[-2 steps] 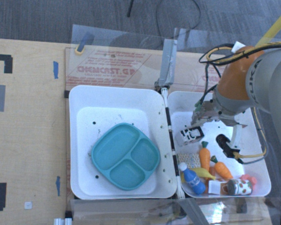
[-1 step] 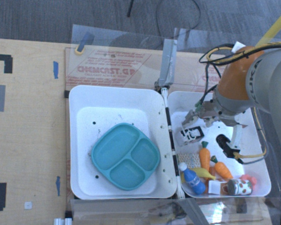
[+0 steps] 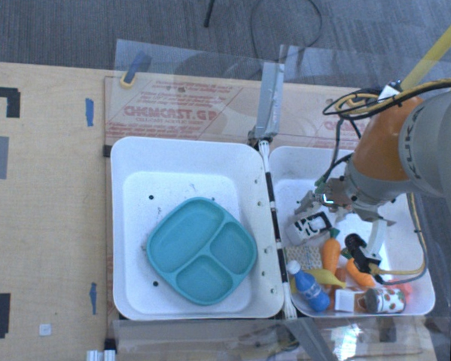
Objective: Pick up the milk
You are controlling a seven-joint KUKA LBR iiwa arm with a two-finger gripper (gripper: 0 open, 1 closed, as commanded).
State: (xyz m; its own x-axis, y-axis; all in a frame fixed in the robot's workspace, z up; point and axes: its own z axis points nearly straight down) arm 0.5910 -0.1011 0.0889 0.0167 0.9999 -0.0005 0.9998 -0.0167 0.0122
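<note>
1. Gripper (image 3: 320,207): over right bin (image 3: 423,296), directly above milk (image 3: 310,226); finger state cannot be told.
2. Milk: cow-patterned carton, lying just left of carrot (image 3: 330,254), unlifted.
3. Remaining, by judgement: closing, lifting.

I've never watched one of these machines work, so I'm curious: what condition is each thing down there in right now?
Gripper: low in the right bin, over the cow-patterned milk carton; grip unclear.
Milk carton: lying in the bin, not lifted.
Blue bottle: on its side.
Carrots: loose in the pile.
Teal divided plate: flat in the left bin.
</note>
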